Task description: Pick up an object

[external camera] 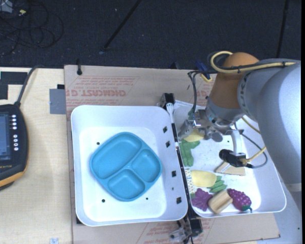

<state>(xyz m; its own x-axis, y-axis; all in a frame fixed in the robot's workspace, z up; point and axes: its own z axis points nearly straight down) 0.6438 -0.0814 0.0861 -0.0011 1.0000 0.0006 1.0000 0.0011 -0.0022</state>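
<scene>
My gripper [199,129] hangs low over the far left part of the right bin [274,197]. Right under it lies a small yellow toy piece [194,136], with a green toy vegetable [187,151] just in front of it. Whether the yellow piece is between the fingers I cannot tell. Nearer the front of that bin lie a yellow banana-like piece [203,177], a green pod [218,186], a magenta berry [201,199], a tan roll [219,202], purple grapes [240,198] and a tan wedge [236,171].
The left bin [86,121] holds a blue divided plate [125,165]. A black divider with clips [174,151] separates the two bins. A teach pendant [5,144] lies on the bench at the far left. The arm's grey body [279,116] covers the right bin's far right side.
</scene>
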